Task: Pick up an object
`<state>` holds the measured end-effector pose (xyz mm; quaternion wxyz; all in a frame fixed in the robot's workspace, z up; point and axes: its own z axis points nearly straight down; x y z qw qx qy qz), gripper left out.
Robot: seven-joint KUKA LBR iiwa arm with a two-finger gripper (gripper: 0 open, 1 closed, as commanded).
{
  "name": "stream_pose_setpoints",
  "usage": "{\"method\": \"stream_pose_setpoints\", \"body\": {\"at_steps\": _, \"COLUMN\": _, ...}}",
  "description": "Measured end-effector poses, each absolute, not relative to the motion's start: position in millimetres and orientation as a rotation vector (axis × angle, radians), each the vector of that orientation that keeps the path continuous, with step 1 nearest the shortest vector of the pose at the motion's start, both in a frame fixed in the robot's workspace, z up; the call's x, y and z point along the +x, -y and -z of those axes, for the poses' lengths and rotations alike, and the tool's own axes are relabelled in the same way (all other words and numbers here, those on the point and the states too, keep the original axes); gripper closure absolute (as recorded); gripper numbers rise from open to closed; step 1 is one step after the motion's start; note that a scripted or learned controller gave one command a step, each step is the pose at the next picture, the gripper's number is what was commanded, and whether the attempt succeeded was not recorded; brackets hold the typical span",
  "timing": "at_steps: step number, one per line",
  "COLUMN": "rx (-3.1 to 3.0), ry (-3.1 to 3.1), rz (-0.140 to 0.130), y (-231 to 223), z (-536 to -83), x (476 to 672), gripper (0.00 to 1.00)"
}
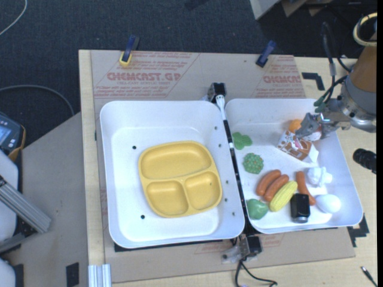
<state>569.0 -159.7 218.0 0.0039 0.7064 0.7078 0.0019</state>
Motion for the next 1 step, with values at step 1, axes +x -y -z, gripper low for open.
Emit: {"method": "stream_pose_setpoints", "body": {"at_steps": 1, "rx": 2.217, "ry": -2.22, "rz": -0.003, "y": 159.7, "z": -225.4, "x": 569.8, "gripper": 1.0}}
